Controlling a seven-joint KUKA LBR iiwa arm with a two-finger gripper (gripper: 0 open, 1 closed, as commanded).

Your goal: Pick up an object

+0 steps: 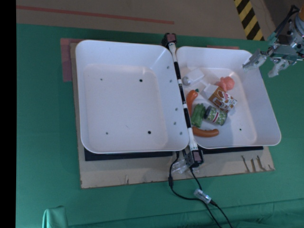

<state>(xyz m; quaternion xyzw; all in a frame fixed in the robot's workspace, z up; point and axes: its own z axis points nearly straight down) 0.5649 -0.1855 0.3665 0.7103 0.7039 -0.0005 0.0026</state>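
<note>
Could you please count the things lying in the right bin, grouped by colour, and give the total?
Orange or red, long: 2, one by the divider, one at the front.
Orange, rounded: 1.
Green: 2.
White: 2.
Brown-labelled carton: 1.
Total: 8.

The gripper hangs with fingers spread over the right bin's far right corner, holding nothing. Against that bin's left wall lie a green jar, a small carton, an orange sausage and a carrot.
</note>
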